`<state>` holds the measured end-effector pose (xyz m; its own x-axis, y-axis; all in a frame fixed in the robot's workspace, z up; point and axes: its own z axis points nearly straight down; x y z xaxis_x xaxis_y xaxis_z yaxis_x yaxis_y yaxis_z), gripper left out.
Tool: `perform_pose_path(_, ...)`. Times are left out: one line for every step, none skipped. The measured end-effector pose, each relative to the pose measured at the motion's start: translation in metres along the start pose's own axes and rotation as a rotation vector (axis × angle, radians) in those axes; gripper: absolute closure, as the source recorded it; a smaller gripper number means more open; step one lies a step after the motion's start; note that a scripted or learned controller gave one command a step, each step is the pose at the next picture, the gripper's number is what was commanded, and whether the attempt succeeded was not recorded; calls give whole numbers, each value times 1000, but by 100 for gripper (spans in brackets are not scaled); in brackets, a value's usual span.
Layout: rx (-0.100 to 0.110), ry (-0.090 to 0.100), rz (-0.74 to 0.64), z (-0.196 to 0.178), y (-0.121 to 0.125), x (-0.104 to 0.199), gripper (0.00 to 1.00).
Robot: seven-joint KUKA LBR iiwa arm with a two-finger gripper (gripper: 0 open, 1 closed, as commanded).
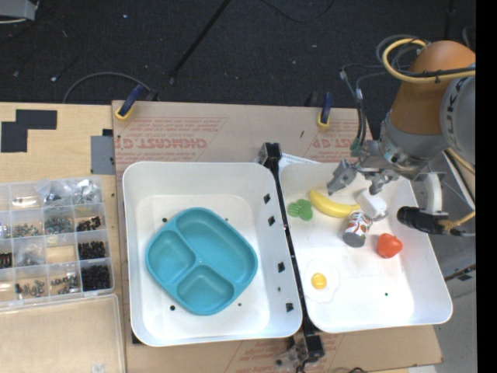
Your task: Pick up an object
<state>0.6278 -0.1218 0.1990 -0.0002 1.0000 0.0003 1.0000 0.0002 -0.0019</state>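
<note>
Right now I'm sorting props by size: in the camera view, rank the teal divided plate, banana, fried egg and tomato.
1. teal divided plate
2. banana
3. fried egg and tomato: too alike to rank

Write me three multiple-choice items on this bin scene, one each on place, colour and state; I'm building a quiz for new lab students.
1. Where does the teal divided tray lie?
A. In the left bin
B. In the right bin
C. On the cardboard behind the bins

2. What colour is the banana?
A. Red
B. Yellow
C. Blue

3. How do the gripper's fingers stand?
A. Shut on the banana
B. Shut on the tomato
C. Open, with nothing between them

Answers:
1. A: the tray rests on the floor of the left bin.
2. B: it is yellow, lying beside the green toy in the right bin.
3. C: the fingers spread apart above the banana; the red tomato lies apart.
</note>
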Motion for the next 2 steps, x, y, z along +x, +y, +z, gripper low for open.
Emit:
perform_pose_path(-8, -2, 0, 83, -38, -15, 0)
perform_pose_path(-2, -2, 4, 62, -40, -77, 0)
